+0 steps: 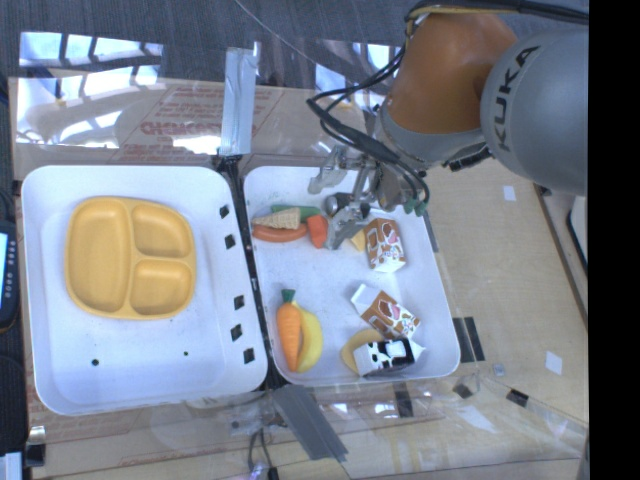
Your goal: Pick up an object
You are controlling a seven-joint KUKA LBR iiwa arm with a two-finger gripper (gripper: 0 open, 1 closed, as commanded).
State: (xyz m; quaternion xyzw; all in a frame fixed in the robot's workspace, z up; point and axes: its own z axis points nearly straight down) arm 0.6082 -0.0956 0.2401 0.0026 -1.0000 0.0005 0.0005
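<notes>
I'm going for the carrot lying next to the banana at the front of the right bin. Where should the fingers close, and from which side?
Grip the carrot across its orange body near the middle, coming straight down. It lies lengthwise with its green top toward the back of the right bin, and the banana presses along its right side, so that finger will probably have to wedge between them.

My arm [520,88] — grey, orange-banded — reaches in from the right; my gripper [345,213] points downward, wrist bent low, cables trailing.
</notes>
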